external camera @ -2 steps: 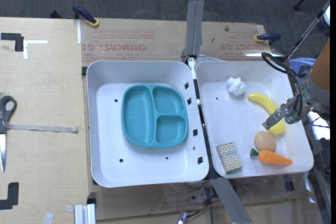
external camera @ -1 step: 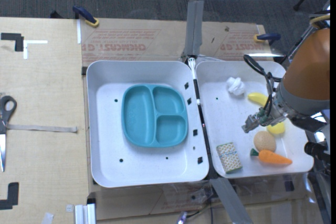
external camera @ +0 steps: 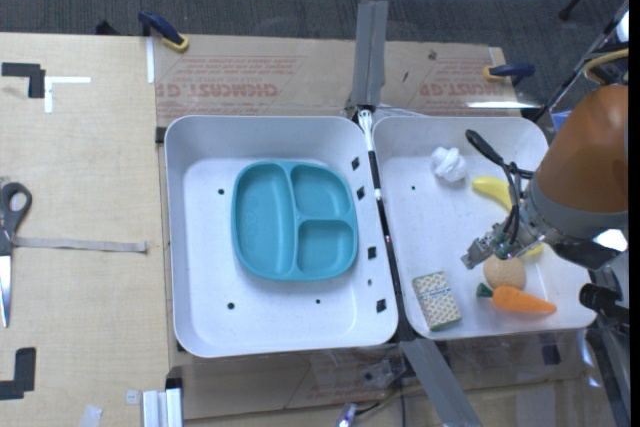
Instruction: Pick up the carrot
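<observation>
Where hand (external camera: 492,250) hovers, carrot (external camera: 523,301) just beside — cardboard lettering mirrored, unreadable

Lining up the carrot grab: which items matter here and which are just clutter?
Job:
carrot, right bin
gripper, above and to its left

Clutter:
banana
white wad
tan ball, touching the carrot
box
teal tray, left bin
scissors

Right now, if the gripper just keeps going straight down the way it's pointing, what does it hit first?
Probably the round tan object, which sits right under the gripper. The carrot lies just beyond it, nearer the front of the right bin. Depth is hard to judge from this slanted view.
</observation>
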Motion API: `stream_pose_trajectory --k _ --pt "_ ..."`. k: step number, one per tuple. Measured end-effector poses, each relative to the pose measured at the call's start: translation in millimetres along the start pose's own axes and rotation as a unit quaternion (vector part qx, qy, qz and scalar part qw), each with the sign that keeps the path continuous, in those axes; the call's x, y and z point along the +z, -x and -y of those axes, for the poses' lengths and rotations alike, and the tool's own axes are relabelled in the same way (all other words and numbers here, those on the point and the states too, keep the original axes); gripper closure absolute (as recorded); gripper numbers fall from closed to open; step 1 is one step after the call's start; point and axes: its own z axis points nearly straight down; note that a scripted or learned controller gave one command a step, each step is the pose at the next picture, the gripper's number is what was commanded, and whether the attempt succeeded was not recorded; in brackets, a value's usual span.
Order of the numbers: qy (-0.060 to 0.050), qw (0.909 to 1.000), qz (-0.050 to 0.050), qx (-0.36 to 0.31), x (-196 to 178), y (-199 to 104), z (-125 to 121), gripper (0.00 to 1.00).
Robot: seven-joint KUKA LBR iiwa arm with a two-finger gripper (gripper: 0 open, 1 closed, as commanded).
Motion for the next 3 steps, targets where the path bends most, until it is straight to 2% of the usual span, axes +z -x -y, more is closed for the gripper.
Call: stream_pose_trajectory --k 1,2,3 --pt "0.0 0.9994 0.0 -0.036 37.5 6.8 2.5 1.0" --pt "0.001 1.0 0.001 -0.002 62.8 55.3 25.0 1.0" --pt "0.001 0.9987 0.001 0.052 -32.8 -17.3 -8.7 1.0"
